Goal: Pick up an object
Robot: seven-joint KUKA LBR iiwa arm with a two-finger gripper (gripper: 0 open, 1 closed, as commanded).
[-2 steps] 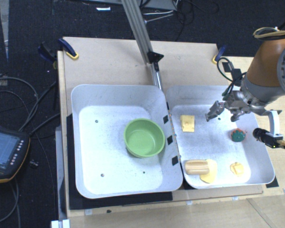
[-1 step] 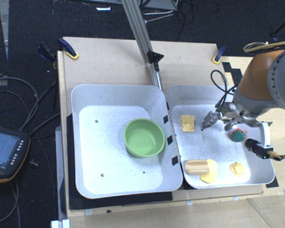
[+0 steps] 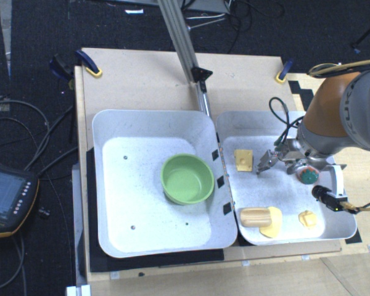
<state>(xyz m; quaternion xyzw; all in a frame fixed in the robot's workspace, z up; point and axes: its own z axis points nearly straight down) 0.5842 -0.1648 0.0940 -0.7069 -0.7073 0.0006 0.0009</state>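
fingers: gripper (image 3: pixel 263 163) is low over the right bin (image 3: pixel 339 230), tips slightly apart, nothing between them
cube: yellow cube (image 3: pixel 244 160) lies just left of the tips, not touching as far as I can tell
block: tan block (image 3: pixel 261 217) on the bin floor nearer the camera, well clear
chunk: small yellow chunk (image 3: pixel 307 218) right of the block
bowl: green bowl (image 3: pixel 187 178) in the left bin (image 3: pixel 111 128)

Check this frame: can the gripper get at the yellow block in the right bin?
Probably yes. The gripper sits just right of the yellow block in the right bin, with only bare bin floor between them.
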